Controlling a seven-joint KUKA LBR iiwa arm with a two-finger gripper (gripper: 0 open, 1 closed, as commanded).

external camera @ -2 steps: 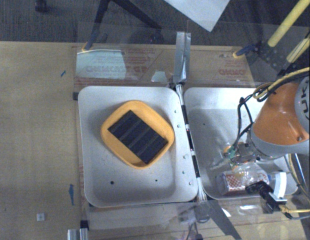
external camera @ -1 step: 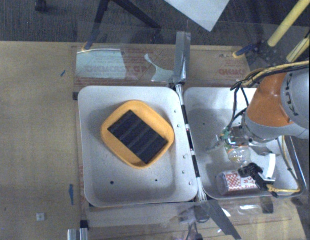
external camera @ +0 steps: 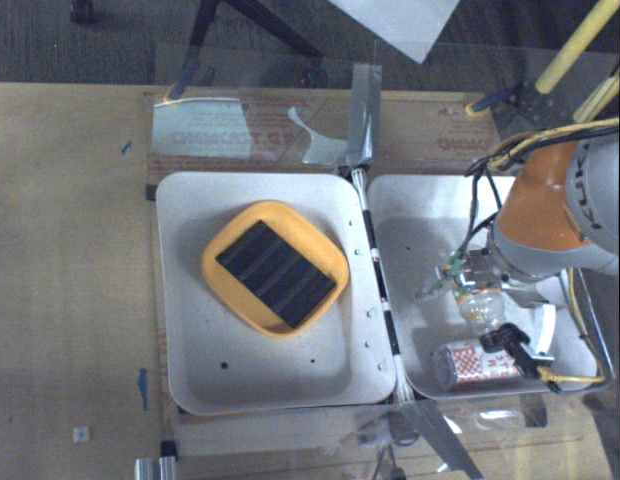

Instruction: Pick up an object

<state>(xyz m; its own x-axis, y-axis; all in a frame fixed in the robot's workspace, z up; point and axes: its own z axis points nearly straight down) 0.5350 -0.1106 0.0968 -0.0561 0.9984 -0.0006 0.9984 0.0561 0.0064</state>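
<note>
My gripper (external camera: 468, 280) hangs over the middle of the right bin (external camera: 410, 218), below the arm's orange band. A small clear, roundish thing (external camera: 477, 310) lies right under it; whether it is held is not visible. A red-and-white checked can (external camera: 477, 364) lies on its side near that bin's front wall, just in front of the gripper. In the left bin (external camera: 185, 358) rests a yellow-orange rounded block with a black ribbed top (external camera: 275, 271), far to the gripper's left.
A raised divider (external camera: 375, 278) separates the two bins. Clear plastic sheets and a metal bracket (external camera: 362, 108) stand behind the bins. The wooden bench (external camera: 70, 268) stretches out to the left.
</note>
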